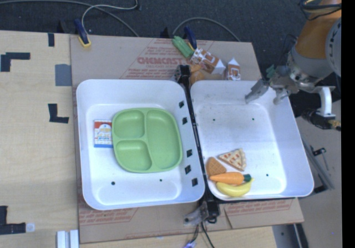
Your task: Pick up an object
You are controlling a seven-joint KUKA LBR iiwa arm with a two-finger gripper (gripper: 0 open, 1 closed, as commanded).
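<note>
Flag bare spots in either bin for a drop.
Right bin: open floor from the gripper down to the pizza slice. Crowded near corner: cracker, carrot, banana. Left bin: strips around the green divided plate and card.

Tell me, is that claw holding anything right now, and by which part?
Nothing is held. The gripper hangs open over the far right corner of the right bin, nothing between its fingers. The toy foods, carrot and banana included, lie at the near edge.
</note>
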